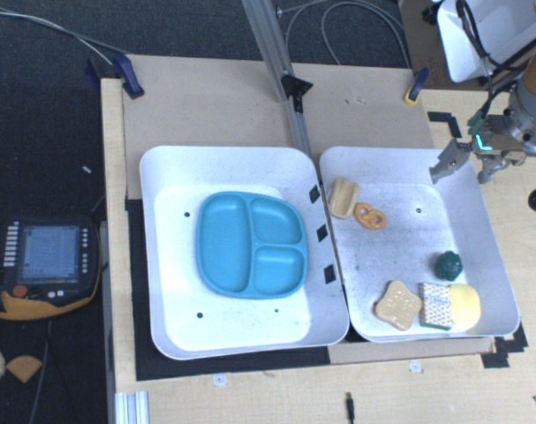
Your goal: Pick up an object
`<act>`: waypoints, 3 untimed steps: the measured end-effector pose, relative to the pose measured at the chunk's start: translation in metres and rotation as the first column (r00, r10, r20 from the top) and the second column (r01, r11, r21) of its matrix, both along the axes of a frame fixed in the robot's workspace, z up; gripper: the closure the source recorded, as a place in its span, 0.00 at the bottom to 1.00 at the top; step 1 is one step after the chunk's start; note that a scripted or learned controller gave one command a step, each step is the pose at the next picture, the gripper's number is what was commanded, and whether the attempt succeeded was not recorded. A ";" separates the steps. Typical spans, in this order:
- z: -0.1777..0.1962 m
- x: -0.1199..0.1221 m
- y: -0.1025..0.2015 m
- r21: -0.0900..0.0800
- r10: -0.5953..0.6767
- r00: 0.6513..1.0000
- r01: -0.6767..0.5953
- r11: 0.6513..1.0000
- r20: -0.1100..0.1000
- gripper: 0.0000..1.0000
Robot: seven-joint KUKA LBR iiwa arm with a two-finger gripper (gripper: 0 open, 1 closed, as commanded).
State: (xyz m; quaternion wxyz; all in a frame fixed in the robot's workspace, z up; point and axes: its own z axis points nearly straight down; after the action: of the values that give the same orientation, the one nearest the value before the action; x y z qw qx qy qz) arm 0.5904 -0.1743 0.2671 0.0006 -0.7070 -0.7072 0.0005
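I've got the gripper hovering over the right bin's far right corner, jaws spread w/ nothing between them, I think. Objects sit well apart toward the near edge; I'd go for the green ball, approx. centred, descending straight.
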 end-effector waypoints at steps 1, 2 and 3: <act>0.001 0.000 0.000 0.000 0.000 1.000 0.000 1.000 0.002 0.00; -0.046 0.006 0.007 0.002 0.001 1.000 -0.001 1.000 -0.003 0.00; -0.090 0.001 0.008 0.002 0.000 1.000 0.000 1.000 -0.004 0.00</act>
State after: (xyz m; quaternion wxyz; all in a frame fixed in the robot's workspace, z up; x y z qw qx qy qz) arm 0.5919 -0.1667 0.1776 0.0026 -0.7071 -0.7071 0.0012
